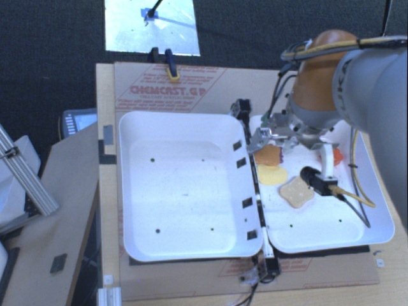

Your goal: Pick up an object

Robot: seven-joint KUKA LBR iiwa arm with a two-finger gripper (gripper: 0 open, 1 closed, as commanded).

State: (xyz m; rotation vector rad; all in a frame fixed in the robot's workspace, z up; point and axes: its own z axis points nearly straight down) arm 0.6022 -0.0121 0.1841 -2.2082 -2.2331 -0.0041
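Observation:
In the right bin [331, 231] lie a tan toast-shaped slice [296, 192], a flat yellow disc [273, 175] and a brown-orange piece [269, 155]. A red-and-white item [331, 156] is partly hidden behind the arm near the bin's far right. My gripper [262, 138] hangs low at the far left corner of this bin. It is just above the brown-orange piece and close to the bin's left wall. Nothing shows between its tips from this angle.
The left bin [185, 183] sits beside the right one, with black clips [247, 203] along the shared rim. Both rest on a cardboard sheet [169, 88]. A shiny metal plate [152, 18] lies at the back and an aluminium rail [25, 177] at the left.

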